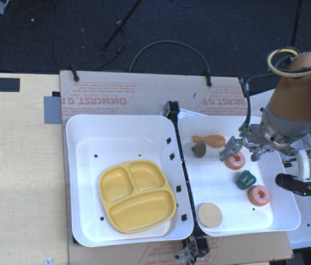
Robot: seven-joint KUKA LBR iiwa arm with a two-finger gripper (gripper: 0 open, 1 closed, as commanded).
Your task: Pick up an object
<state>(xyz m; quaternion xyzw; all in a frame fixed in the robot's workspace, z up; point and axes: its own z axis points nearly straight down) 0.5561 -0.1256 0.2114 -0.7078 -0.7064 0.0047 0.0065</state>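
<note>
Yellow tray [138, 195] in left bin [81, 148]

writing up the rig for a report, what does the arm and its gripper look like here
The arm is a thick, rounded body, grey lower down with an orange band above the wrist. A yellowish cable loops at its top. The wrist ends in a grey metal gripper with dark angular parts. A black cylindrical piece juts out beside the arm's base.
</note>
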